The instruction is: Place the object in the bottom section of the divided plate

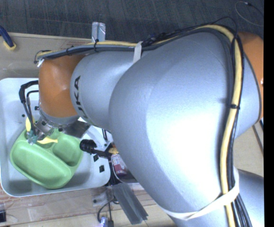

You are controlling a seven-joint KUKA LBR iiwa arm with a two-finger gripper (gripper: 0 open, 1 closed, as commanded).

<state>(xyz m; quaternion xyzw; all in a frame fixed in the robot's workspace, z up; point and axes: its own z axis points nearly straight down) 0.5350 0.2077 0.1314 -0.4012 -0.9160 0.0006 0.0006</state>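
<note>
A: The green divided plate (44, 161) lies in the white bin (6, 126), on the tabletop. The tool (36, 135) is low at the far-left rim of the plate. Something yellow (47, 138) sits there beside the tool; I think it is the object.

B: Does the tool hold it?

A: I cannot tell.

B: Then how to do it well?

A: Bring it over the section of the plate nearest to the camera, go low, then release.
</note>
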